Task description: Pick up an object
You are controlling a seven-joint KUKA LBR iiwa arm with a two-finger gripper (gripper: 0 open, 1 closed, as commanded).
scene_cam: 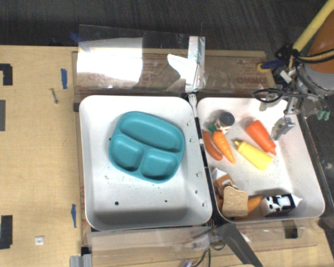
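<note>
The gripper [282,128] is seen at three o'clock of an orange carrot [261,136] in the right bin [309,182]; nothing is held, and whether its fingers are parted cannot be told. A centred, straight descent over the carrot is judged best.

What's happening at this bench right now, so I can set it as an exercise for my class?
A robot arm reaches in over the right bin, its gripper hovering near the far edge beside an orange carrot. Nothing is visibly held. That bin also has a yellow bottle and a bread slice. The left bin holds a teal divided plate.
</note>
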